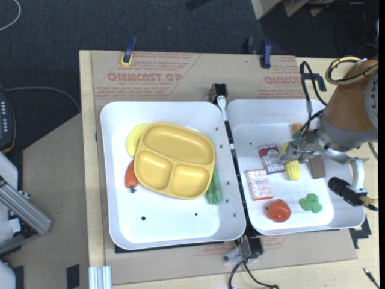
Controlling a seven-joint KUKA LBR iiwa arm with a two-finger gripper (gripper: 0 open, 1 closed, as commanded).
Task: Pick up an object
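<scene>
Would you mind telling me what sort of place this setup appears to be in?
Probably a robotics lab: a robot arm reaches over two white bins of toy food, on a clamped board with loose cables.

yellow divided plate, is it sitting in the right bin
No, the yellow divided plate lies in the left bin, partly covering other items.

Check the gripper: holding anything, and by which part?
Cannot be told. The gripper is low over the right bin, right at the yellow corn, but no object shows between its fingers.
</scene>
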